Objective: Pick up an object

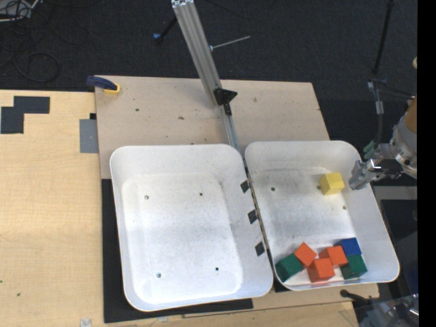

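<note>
Dark carpet floor (286, 33) across top, black cables (27, 5) looping at upper left. Light wood tabletop (41, 210) at left, with black patches (24, 111) and grey patch (87, 135). Brown board (272, 111) at centre, speckled with small dark marks. Aluminium rail (201, 50) slanting over board from top. Blue-yellow clamp (103, 84) at board's upper left corner. Thin stand pole (385, 39) at right. Lighting even, soft.

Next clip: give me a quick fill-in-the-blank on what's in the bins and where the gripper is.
1. The blocks all lie in the ____ bin.
2. The block nearest the gripper is ____.
3. The cluster holds ____ orange blocks.
4. One block in the cluster is ____, beside a green one.

Missing words: right; yellow; three; blue
</note>
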Robot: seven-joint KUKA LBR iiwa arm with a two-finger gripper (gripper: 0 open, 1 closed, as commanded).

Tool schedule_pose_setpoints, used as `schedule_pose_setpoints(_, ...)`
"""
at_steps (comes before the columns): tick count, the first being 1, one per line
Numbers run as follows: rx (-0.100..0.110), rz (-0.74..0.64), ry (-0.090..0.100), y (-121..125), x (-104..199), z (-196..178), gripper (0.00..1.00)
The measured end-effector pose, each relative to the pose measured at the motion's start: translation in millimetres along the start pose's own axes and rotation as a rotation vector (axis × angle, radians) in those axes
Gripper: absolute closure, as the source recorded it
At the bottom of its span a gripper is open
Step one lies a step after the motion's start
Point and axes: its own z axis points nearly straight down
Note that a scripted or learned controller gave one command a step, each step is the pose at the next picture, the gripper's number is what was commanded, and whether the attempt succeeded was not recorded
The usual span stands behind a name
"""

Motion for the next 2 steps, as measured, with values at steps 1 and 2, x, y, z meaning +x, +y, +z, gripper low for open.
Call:
schedule_pose_setpoints(1, 0.007, -0.002, 0.004, 18, 47, 12, 1.0)
schedule_pose_setpoints(2, 0.004, -0.003, 0.004, 35, 93, 4, 1.0)
